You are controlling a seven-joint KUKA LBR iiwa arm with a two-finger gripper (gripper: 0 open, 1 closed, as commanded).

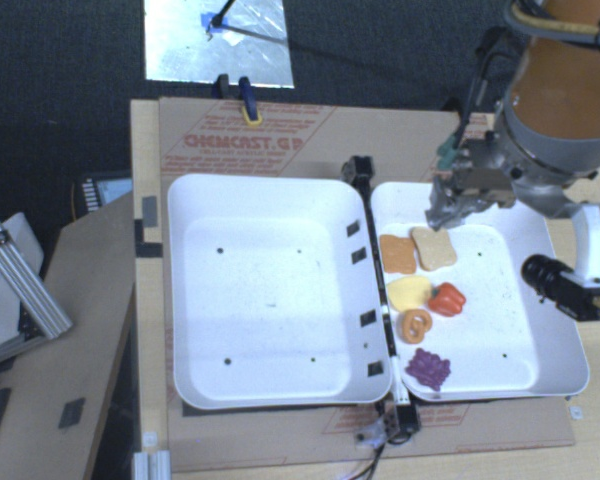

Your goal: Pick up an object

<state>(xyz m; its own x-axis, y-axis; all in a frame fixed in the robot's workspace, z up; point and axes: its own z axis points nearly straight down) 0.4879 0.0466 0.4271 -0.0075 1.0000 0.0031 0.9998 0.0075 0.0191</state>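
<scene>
1 arm (565, 78), top cut off.

Two bins side by side on tabletop (150, 298). Right bin (520, 368) holds toast (435, 249), bread (398, 254), cheese (408, 292), pepper (447, 299), pretzel (415, 325), grapes (427, 368) along its left side. Gripper (442, 218) above toast.

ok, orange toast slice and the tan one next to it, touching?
Touching. The camera view shows the orange toast slice and the tan toast slice side by side in the right bin, edges meeting with no white floor visible between them.
</scene>
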